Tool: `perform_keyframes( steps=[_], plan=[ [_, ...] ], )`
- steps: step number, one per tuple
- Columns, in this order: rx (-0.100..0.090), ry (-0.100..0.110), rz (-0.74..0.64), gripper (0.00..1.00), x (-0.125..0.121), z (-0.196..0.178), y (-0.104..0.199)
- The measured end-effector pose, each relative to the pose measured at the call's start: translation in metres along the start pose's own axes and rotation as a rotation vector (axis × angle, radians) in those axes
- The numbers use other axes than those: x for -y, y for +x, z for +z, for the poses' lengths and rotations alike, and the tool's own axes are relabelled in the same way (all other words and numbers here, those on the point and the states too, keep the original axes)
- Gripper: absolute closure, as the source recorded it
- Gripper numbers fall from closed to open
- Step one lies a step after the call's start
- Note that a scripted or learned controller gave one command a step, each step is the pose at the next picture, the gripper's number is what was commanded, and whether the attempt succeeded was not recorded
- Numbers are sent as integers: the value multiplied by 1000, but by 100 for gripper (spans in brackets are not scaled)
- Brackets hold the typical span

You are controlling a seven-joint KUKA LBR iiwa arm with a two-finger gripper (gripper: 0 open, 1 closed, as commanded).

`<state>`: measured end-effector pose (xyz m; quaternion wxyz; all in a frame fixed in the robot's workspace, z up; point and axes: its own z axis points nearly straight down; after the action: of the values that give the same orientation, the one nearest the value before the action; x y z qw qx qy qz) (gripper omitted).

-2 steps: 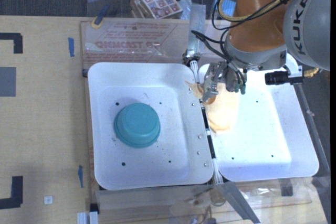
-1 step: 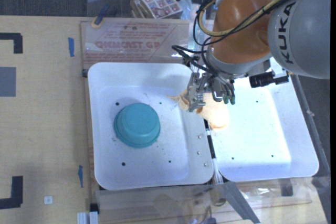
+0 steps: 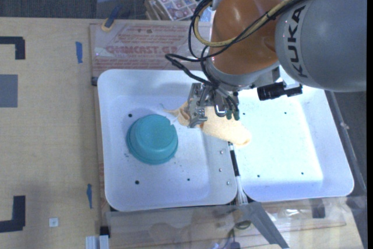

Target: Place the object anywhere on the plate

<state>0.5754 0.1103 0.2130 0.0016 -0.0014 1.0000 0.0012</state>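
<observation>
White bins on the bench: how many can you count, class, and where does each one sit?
2. The left bin holds a teal plate; the right bin lies beside it, partly covered by the arm. A yellow object lies across their shared edge.

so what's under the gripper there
A yellow banana-like object lies under the gripper, across the divider between the left bin and right bin. Its upper end is covered by the gripper. The teal plate sits apart, to its left.
</observation>
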Motion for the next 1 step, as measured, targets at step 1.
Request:
perform_keyframes(
  steps=[1],
  plan=[
    [-5,1,-2,100,-46,-6,24]
  ],
)
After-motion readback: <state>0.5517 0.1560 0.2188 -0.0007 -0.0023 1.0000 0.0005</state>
